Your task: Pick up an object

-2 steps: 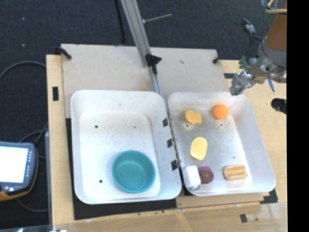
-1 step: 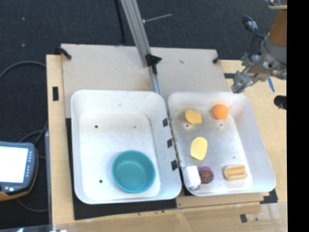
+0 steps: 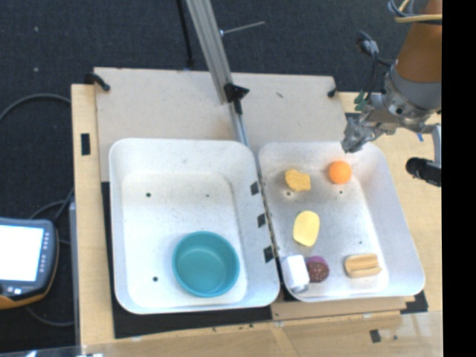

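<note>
I saw the pincer (image 3: 354, 141) hanging above a smooth round orange ball (image 3: 340, 172) in the speckled white right bin (image 3: 394, 222); its grip state I couldn't tell.

gripper (image 3: 354, 141) hovers over right bin's (image 3: 394, 222) top rim, just above orange ball (image 3: 340, 172); teal bowl (image 3: 206, 263) in left bin (image 3: 134, 199).

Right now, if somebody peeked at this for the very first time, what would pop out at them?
Probably the big teal bowl, alone near the front of the left bin. Next, the bright orange ball at the back of the right bin, with the gripper hovering just above it. Yellow pieces lie nearby.
</note>
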You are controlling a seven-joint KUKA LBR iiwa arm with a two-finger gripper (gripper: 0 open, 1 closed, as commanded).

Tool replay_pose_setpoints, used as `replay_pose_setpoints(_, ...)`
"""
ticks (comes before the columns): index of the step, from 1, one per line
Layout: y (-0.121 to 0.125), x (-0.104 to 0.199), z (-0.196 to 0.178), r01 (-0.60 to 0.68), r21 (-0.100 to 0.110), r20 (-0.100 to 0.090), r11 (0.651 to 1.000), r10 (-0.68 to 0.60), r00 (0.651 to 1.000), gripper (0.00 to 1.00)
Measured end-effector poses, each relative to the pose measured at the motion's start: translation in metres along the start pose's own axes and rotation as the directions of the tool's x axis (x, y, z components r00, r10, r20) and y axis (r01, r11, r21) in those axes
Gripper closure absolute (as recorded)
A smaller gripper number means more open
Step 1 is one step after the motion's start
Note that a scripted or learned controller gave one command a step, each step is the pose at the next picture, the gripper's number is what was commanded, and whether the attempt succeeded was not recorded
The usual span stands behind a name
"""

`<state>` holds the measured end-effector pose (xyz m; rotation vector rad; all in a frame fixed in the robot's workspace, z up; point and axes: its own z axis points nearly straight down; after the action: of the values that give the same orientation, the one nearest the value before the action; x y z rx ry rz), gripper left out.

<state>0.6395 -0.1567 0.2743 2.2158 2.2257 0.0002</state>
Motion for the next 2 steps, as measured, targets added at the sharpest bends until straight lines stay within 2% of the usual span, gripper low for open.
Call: replay_pose_setpoints(2,-0.038,0.11,0.022,0.002,0.001,-0.002,1.0,-0.002,1.0,1.0)
